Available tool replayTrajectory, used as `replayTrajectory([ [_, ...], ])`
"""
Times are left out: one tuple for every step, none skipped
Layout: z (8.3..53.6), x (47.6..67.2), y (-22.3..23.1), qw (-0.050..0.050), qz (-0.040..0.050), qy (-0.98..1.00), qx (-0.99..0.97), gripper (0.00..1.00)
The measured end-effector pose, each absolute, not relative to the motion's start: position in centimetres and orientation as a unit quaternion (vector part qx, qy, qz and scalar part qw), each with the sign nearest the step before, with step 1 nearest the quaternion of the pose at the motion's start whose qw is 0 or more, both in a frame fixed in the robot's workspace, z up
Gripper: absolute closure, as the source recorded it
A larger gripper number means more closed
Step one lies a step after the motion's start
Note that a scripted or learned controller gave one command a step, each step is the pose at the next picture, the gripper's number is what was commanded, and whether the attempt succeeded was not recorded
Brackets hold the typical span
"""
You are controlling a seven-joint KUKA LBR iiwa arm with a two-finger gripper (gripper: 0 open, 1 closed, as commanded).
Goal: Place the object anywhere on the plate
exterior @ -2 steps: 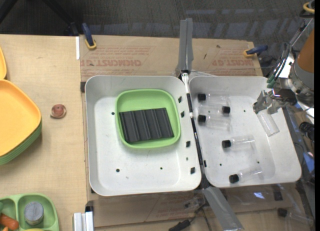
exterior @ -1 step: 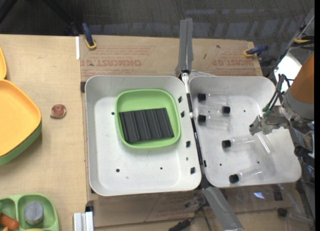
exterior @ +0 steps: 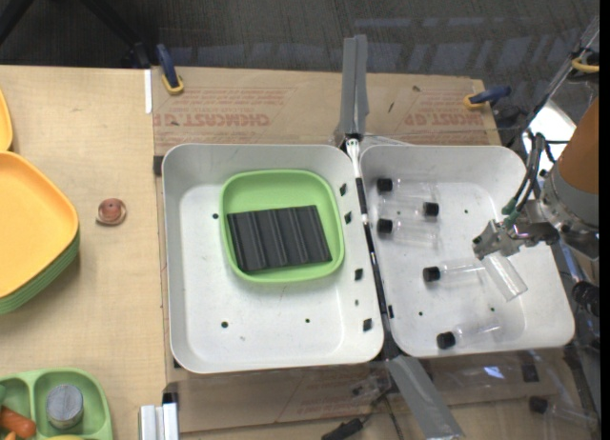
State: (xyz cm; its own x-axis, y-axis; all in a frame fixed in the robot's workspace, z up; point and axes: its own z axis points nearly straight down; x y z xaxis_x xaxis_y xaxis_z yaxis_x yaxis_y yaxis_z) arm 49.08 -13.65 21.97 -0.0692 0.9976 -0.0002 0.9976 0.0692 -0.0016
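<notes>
- The green plate (exterior: 282, 229) sits in the left bin (exterior: 191, 267), with a dark ridged mat (exterior: 278, 238) lying on it.
- The things to move are clear little tubes with black caps (exterior: 429, 208), all in the right bin (exterior: 457, 333), well away from the plate.
- The claw (exterior: 498, 246) hangs far right of the plate, with a see-through tube (exterior: 508, 276) at its tip. I cannot tell if the claw is pinching it.
- A smooth, round tube could slip out on the way over.
- It might also roll off the ridged mat.

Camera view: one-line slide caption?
Claw over right bin of clear black-capped vials; green plate bearing dark ridged block in left bin.
</notes>
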Motion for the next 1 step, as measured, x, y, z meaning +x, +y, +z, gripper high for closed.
replayTrajectory([
  [18.44,47.72,-11.5,0.001,0.001,-0.758,-0.652,1.0],
])
